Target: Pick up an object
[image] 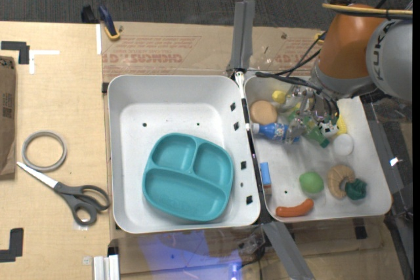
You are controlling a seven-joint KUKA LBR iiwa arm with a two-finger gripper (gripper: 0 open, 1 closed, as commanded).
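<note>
The right bin (367, 206) holds several small objects. A tan egg (264, 112) lies at its left, and a clear bottle with a blue label (277, 132) lies just below the egg. A yellow piece (280, 97) sits at the back. My gripper (304, 116) reaches down into the back of this bin, right over the bottle's right end and a small green-and-white item (321, 134). Nothing is visibly lifted. Nearer the front lie a white ball (343, 144), a green ball (312, 182), a tan round piece (339, 178), a dark teal item (356, 190) and an orange sausage (294, 209).
The left bin (125, 141) bears a teal divided plate (189, 177). A blue block (265, 175) sits by the wall between the bins. On the wooden bench to the left lie scissors (69, 193) and a tape ring (44, 150).
</note>
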